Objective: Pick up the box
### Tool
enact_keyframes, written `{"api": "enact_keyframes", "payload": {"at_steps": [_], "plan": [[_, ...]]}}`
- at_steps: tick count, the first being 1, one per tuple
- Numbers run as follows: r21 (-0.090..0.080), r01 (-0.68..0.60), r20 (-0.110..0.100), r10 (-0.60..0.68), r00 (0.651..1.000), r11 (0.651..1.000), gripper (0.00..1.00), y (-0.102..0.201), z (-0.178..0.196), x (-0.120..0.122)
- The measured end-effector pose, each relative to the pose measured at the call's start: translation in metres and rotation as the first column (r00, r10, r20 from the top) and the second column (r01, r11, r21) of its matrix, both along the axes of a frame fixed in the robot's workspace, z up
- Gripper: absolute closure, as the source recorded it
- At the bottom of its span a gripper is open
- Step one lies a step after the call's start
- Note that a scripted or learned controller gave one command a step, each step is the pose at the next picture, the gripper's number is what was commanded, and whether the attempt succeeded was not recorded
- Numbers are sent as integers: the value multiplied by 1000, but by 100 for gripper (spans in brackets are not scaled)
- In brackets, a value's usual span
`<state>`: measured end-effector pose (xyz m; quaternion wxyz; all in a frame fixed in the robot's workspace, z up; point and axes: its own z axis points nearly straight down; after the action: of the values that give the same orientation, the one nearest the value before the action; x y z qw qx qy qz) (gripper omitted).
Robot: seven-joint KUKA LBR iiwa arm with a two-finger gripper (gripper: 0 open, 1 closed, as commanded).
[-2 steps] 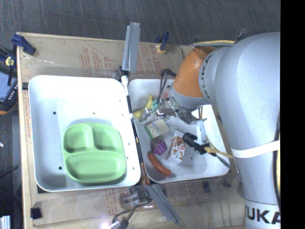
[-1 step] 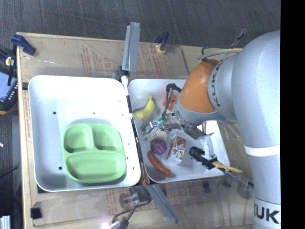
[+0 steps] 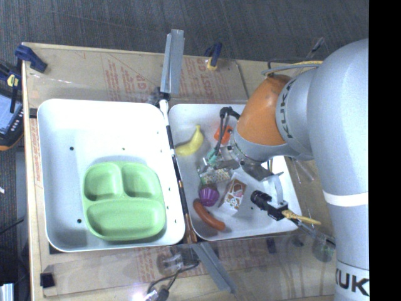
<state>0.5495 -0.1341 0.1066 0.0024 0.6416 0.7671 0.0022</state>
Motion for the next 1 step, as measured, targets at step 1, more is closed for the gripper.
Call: {"api": "enact_keyframes", "payload": {"at_steps": [1], "plan": [[0,-2,-7,2,1000,1000,100,12,156,34]]}}
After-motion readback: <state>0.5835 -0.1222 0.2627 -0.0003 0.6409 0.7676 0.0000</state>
